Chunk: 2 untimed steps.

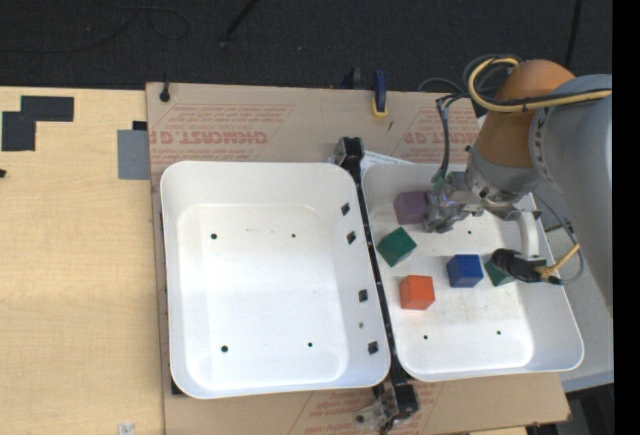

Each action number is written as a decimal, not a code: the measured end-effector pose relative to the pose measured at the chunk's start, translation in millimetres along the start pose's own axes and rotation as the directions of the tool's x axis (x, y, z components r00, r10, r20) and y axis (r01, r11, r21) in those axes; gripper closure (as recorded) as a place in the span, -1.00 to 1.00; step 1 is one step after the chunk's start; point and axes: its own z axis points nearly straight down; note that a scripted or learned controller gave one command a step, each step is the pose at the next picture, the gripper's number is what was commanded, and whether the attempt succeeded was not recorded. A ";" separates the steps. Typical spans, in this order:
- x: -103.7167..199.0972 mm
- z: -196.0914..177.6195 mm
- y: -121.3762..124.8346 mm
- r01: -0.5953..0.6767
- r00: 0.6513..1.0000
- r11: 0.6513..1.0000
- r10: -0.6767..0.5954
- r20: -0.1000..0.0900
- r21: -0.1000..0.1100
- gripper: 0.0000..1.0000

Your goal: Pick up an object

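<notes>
Four blocks sit in the right bin (560, 348) on my feed, and the one that matters right now is the purple block (410, 207). It's up in the far part of that bin, not far from the divider where the two bins meet. My gripper (441, 215) is down right beside it, on the side away from the divider, touching or nearly touching its edge. Honestly I can't tell from this angle how the gripper is set or whether anything is actually pinched in there, the wrist hides all that. So I'm not calling it a grab.

Working outward from the purple block: the green block (396, 246) is just below it toward the camera, turned at an angle and close to the divider. The orange block (417, 292) is further toward the camera again, past the green one. The blue block (464, 270) is off to the arm's side of the orange one, sitting below the gripper. Just beyond the blue one there's a dark green thing (500, 268) partly under some cables, can't really make out what it is.

The left bin (180, 213) sits on the other side of the divider from the purple block. The arm (540, 123) comes in over the right bin's far corner.
</notes>
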 end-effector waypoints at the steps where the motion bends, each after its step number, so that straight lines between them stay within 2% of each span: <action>1: 16.5 0.7 0.0 0.001 1.000 1.000 -0.001 -0.001 -0.001 1.00; 2: 34.0 0.8 0.2 0.000 1.000 1.000 0.000 0.000 -0.001 1.00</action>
